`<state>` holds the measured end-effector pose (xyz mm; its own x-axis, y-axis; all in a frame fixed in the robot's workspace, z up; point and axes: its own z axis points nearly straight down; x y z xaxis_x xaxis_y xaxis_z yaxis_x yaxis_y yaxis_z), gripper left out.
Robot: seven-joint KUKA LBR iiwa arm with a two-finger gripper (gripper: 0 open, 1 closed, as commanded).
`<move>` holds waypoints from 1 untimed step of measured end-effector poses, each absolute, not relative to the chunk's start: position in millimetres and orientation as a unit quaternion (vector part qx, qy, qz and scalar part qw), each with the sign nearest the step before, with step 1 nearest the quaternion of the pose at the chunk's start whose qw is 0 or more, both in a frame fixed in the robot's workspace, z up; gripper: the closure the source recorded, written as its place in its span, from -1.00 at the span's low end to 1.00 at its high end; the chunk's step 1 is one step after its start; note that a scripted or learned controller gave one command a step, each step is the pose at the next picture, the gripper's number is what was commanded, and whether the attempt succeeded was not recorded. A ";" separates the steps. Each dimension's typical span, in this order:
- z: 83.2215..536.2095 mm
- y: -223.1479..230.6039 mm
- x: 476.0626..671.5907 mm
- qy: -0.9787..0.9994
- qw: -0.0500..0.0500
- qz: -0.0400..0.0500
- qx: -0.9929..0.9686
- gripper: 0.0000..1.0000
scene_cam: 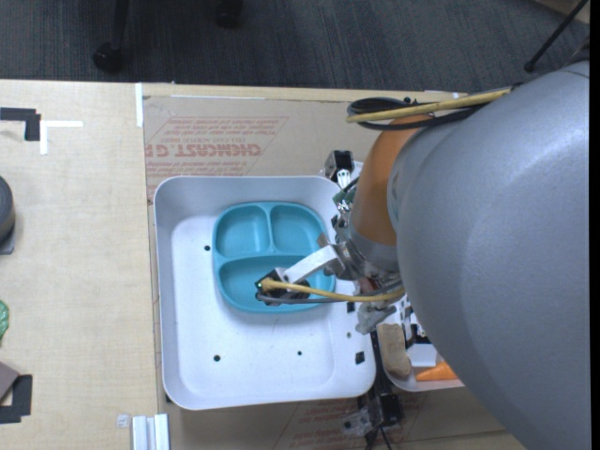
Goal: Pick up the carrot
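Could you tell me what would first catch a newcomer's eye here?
The bulky grey arm with its orange band looms over the view's right half. Beside it, a teal divided plate lies in the white bin. A bit of something orange, perhaps the carrot, peeks out beneath the arm at lower right.
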<state>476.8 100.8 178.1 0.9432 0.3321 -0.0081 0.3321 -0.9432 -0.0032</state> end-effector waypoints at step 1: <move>204.1 102.9 511.6 -0.099 -0.001 0.002 -0.995 -1.00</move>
